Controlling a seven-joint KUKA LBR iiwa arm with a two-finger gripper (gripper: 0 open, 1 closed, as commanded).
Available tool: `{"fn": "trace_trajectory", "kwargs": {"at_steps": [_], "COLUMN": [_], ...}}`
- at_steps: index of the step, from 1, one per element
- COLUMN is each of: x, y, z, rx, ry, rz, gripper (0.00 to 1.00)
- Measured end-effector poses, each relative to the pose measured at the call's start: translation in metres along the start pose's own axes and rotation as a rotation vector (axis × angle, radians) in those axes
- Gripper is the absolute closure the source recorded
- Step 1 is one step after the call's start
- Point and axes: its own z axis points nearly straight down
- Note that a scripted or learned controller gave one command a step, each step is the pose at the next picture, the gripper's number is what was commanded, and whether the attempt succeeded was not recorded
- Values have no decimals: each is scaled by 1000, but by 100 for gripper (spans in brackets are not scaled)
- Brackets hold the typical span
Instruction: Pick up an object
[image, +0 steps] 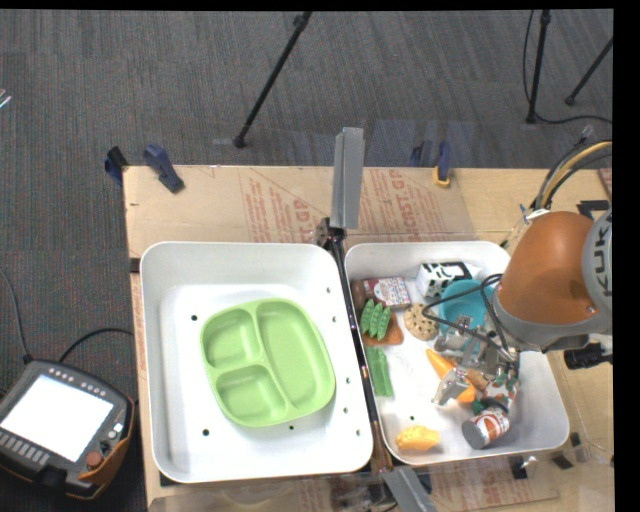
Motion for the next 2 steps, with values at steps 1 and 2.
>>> {"fn": "trace_trajectory", "kwargs": {"at_steps": [1,2], "x": [0,38], "y": [3,49], "z": [-10,0], "rx": [-3,-2], "ry": [-1,-1], "rz": [-6,152], "gripper": [100,100]}}
